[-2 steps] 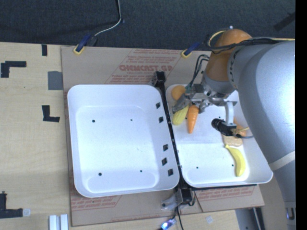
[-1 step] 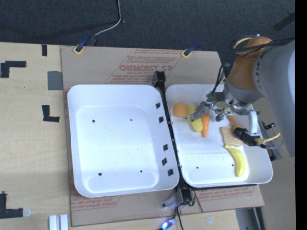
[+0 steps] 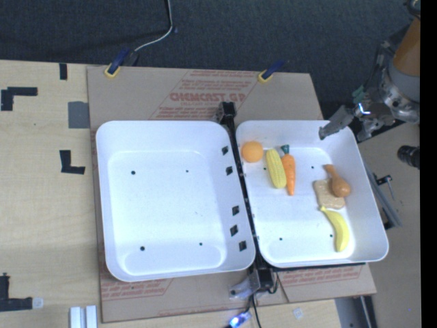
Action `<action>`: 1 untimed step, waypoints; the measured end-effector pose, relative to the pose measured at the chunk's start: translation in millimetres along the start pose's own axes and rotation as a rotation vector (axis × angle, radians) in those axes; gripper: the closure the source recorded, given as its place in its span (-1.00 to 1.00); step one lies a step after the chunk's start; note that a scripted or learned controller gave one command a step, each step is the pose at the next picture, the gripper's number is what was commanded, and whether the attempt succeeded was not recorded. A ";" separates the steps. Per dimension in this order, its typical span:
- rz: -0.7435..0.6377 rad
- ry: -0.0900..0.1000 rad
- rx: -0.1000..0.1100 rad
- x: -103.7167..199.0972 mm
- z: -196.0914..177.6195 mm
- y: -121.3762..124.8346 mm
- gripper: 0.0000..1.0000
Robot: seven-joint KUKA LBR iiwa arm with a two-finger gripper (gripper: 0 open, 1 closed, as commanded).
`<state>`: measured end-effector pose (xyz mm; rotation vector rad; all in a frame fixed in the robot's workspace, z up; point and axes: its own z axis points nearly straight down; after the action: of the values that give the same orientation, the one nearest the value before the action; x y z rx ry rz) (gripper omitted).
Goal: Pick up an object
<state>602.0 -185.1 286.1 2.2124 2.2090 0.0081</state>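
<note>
Camera view: I see two shallow white bins side by side on a cardboard sheet [image 3: 205,94] laid over the bench. The left bin [image 3: 164,197] shows bare white floor. The right bin [image 3: 307,251] holds all the candidate objects. From my station the arm [image 3: 403,74] enters at the upper right, and its gripper [image 3: 348,120] sits over the right bin's far right corner, above the rim; I cannot tell how it is set, and I see no object in it. Contents of the right bin, largest first: a banana [image 3: 339,229] near the right wall, a corn cob [image 3: 276,168] touching a carrot [image 3: 289,173], a tan bread piece [image 3: 328,195], a brown pear-shaped item [image 3: 339,183], and an orange ball [image 3: 252,152] by the divider.
</note>
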 end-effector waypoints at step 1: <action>0.001 0.014 0.037 11.6 179.0 -89.6 -1.00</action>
<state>515.0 -174.6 105.7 2.2391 2.2329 -0.0172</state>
